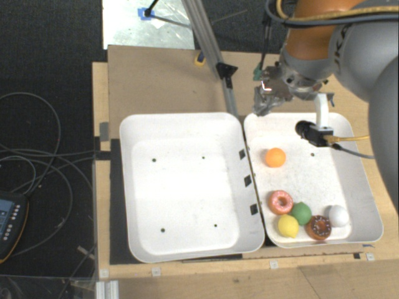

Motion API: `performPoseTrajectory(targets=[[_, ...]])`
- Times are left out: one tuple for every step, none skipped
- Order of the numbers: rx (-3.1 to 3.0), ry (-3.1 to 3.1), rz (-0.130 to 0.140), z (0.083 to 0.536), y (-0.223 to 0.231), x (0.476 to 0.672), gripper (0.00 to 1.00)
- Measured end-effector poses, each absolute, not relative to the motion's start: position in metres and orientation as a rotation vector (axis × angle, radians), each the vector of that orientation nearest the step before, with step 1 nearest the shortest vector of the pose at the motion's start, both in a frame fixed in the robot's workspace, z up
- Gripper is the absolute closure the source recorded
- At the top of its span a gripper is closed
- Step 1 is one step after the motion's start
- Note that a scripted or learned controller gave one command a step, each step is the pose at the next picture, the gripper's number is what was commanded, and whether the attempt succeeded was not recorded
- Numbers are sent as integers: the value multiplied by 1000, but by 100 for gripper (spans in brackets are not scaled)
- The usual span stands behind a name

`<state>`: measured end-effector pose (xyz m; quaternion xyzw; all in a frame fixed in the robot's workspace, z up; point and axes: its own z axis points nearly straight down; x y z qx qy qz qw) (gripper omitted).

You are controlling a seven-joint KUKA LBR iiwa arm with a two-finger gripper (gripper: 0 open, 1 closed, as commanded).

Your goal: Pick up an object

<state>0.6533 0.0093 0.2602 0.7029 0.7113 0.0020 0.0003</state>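
Above right bin's point(358, 167) far edge, your jaws point(265, 104) hovering, state unclear; approach step underway; next needing descent onto orange ball point(275, 157).

Two bins are sitting side by side; the right bin point(358, 185) is holding a ball point(275, 157) mid-left and five items clustering at its near edge point(308, 220).

Both bins point(187, 129) smooth white plastic, faint sheen. Counter point(156, 80) matt brown board, cardboard-like. Arm point(368, 48) smooth grey casing, glossy orange band point(324, 11). Slanted pole point(202, 23) dull grey metal. Pink donut point(281, 201) and brown donut point(320, 227) glossy; orange ball point(275, 157) matt.
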Motion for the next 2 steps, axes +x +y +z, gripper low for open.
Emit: performPoseTrajectory(targets=[[2209,2231,6,257,53,671,100],[2212,2232,3,231,100,689,100]])
